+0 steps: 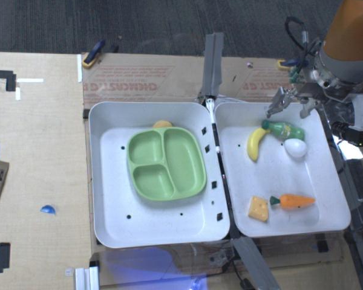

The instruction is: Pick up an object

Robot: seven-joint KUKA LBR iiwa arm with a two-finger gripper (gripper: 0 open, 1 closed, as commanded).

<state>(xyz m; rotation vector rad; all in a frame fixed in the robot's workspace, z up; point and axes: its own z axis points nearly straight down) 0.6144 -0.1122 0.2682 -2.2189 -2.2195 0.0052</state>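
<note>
My gripper hangs over the far edge of the right bin, its two fingers spread open with nothing between them. Just below it lies a green bottle, with a white egg beside it and a yellow banana to its left. Nearer the front of that bin sit a yellow cheese wedge and an orange carrot. The arm's orange band rises at the top right.
The left bin holds a green three-compartment plate with a small yellow object peeking out behind it. A grey divider post stands between the bins at the back. Cardboard lies behind them.
</note>
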